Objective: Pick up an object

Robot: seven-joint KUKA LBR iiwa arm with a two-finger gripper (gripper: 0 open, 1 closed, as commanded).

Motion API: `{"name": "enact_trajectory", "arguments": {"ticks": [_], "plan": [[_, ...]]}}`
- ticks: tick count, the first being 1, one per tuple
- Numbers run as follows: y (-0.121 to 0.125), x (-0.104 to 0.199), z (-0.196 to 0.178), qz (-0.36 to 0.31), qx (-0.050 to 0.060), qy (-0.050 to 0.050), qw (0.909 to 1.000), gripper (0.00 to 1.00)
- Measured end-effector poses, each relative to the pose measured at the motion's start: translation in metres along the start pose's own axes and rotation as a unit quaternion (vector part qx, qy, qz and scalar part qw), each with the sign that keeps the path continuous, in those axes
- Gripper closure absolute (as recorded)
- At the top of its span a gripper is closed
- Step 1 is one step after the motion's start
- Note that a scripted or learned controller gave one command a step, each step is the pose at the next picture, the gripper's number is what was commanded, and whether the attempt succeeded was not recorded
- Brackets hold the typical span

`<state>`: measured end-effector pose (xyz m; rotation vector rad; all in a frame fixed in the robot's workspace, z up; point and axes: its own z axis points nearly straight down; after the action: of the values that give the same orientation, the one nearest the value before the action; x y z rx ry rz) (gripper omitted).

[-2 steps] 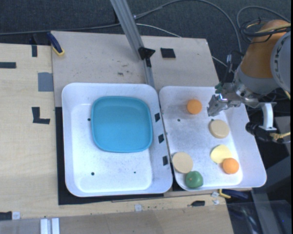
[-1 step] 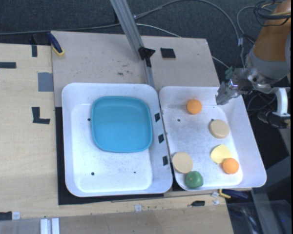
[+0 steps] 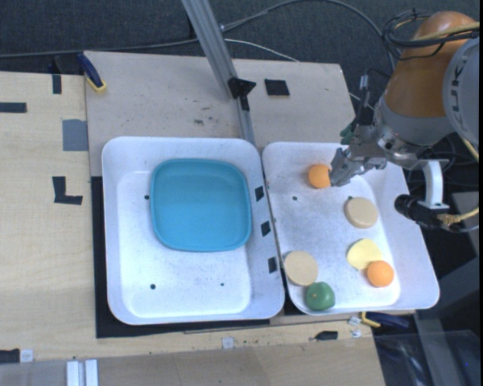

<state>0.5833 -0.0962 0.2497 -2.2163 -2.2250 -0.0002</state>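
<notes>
L bin holds a blue square plate, lying flat. R bin: tan disc and green ball at near-left corner; orange ball at the far end, round, no long axis. Gripper just beside it on the R, arm slanting down from upper R; open or closed, can't tell. Further R: tan disc, yellow piece, second orange ball.

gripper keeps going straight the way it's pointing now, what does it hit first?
Most likely the orange ball. The gripper points down and to the view's left, and the ball sits right beside its tip in the right bin. Depth is unclear from above, so it could meet the bin floor next to it instead.
</notes>
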Motion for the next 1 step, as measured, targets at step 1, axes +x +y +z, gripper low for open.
{"name": "enact_trajectory", "arguments": {"ticks": [1], "plan": [[-0.0165,0.0470,0.0137,0.000,0.000,0.000,1.0000,1.00]]}}
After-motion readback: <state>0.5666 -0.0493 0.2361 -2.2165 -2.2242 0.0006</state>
